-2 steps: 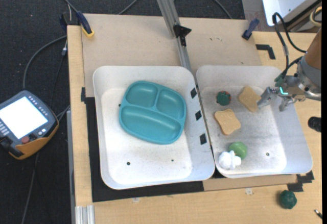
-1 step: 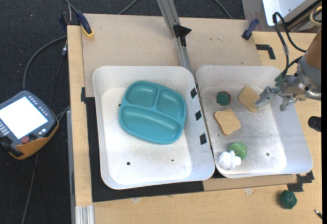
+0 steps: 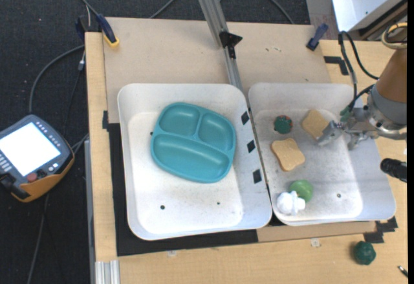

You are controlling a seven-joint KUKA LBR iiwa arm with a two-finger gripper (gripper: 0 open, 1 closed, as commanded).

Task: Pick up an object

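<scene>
Landmark: right bin (image 3: 372, 195). Nearest its front rim I see a white object (image 3: 290, 202) touching a green ball (image 3: 301, 189), shapes hard to resolve. Farther in, a tan slice (image 3: 288, 154), then a dark green piece (image 3: 283, 124) and tan block (image 3: 314, 123). The pincer (image 3: 328, 135) sits just beside that block; spread: cannot tell, too blurred. The arm is cut off at right.

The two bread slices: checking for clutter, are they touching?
Apart. The camera view shows bare white bin floor between the upper slice and the lower slice.
</scene>
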